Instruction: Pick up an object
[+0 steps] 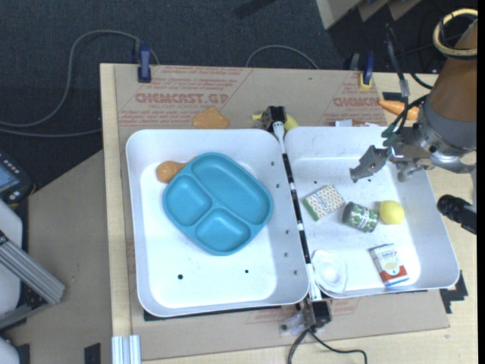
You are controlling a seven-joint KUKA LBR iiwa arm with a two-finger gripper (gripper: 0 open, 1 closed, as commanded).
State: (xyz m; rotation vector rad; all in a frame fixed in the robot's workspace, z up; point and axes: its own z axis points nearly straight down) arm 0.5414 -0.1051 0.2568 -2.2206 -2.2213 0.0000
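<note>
A brown board bench (227, 89), printed with red lettering, sits on dark carpet, with two blue clamps at its far edge and thin cables looping behind. Two shallow white plastic bins lie side by side on it. The left bin (151, 279) holds one blue three-compartment tray (217, 202) and one orange rounded piece (167, 171) touching the tray's far-left edge. The right bin (333, 146) holds five things: one green-patterned packet (323, 201), one small green can (361, 217) lying on its side, one yellow lemon-like ball (391, 212) just beside the can, one red-and-white carton (389, 265), and one white cup (330, 270) (near the front corner). The two-finger gripper (383, 161) hovers above the right bin's far part, fingers spread, grasping nothing.
</note>
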